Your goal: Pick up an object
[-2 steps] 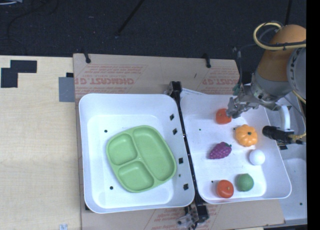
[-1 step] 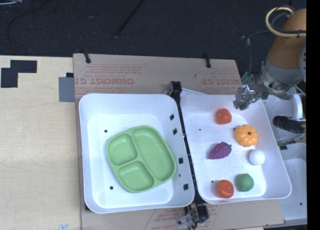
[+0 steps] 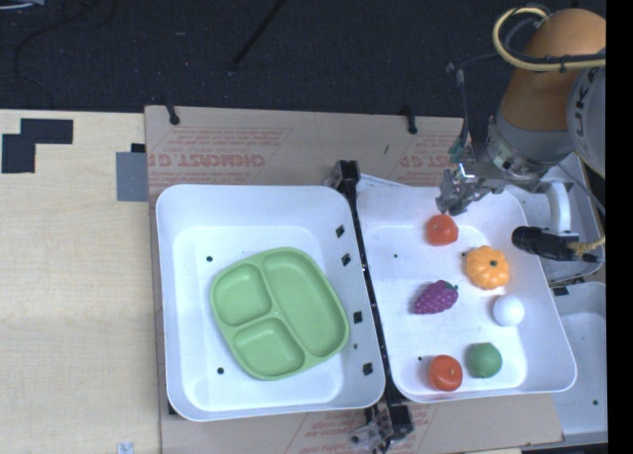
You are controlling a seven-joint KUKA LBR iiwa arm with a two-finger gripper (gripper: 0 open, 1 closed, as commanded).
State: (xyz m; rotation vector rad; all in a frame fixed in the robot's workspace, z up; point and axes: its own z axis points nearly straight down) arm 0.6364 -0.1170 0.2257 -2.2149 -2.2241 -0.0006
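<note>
The gripper [image 3: 457, 195] hangs near the upper edge of the right bin [image 3: 539, 363], just above one tomato [image 3: 441, 230]; its fingers seem slightly spread, holding nothing. Open floor lies left of the grapes [image 3: 435, 297].

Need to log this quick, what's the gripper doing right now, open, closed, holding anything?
Gripper: above the red tomato in the right bin; holding nothing visible; open or closed cannot be told.
</note>
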